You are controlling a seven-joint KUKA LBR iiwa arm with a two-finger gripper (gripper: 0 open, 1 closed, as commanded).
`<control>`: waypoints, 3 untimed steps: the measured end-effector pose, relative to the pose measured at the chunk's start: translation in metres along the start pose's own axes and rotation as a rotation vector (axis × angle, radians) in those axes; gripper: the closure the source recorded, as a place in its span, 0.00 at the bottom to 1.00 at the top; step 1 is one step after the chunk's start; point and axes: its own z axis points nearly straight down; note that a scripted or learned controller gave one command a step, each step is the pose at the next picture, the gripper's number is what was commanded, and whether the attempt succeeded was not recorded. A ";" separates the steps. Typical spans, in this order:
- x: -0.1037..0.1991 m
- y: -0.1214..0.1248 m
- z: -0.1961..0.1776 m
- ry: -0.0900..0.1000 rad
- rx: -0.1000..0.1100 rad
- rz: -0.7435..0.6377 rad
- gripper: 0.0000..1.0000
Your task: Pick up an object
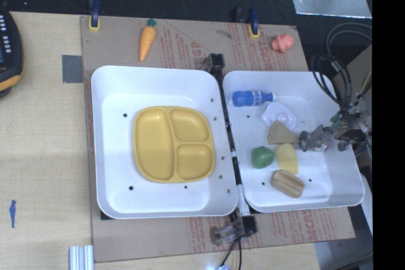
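arm [354,126] cut off at right edge, gripper [311,140] small and blurred, handheld device [9,50] cropped at left

I see two white bins [104,136]. The left one holds a yellow divided tray [173,143]. At three o'clock lie a blue bottle [250,98], a green piece [262,157], a pale yellow piece [287,158] and a tan roll [288,183]. At twelve o'clock sits an orange carrot [147,41] with a green top.

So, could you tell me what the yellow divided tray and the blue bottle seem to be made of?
Yellow divided tray: probably moulded plastic, matte, with soft rounded compartment edges and even colour. Blue bottle: likely glossy plastic, with a bright highlight on its side.
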 end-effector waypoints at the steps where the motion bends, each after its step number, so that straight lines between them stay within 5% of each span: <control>1: 0.071 0.048 0.116 0.004 0.006 -0.009 0.00; 2: 0.034 0.100 0.093 -0.002 -0.007 -0.001 0.00; 3: 0.063 0.112 0.118 0.000 0.000 -0.004 0.00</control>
